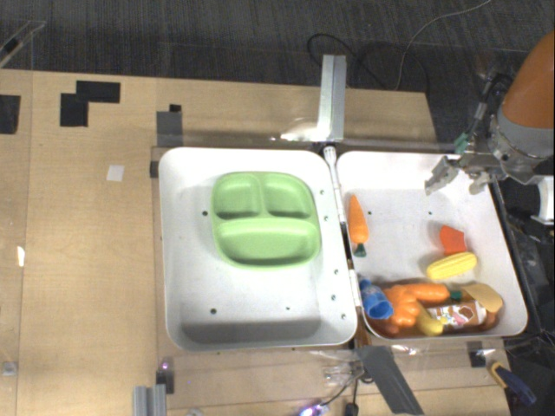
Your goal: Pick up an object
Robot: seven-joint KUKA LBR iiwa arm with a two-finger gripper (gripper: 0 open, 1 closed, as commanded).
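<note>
My gripper [458,177] hangs over the far right corner of the right bin [395,198], its two fingers spread open with nothing between them. Below it in that bin lie an orange carrot [357,221] near the left wall, an orange-red wedge [452,236], and a yellow corn cob [452,265]. Along the bin's near wall sits a pile: a blue cup [375,301], orange toy pieces [408,302], and a brown bottle with a label [460,312]. The gripper stands clear of all of them.
The left bin [186,258] holds a green divided plate [264,217]. A metal post [333,94] rises behind the seam between the bins. The arm's orange band [531,89] shows at the right edge. Cables run across the dark floor at the back.
</note>
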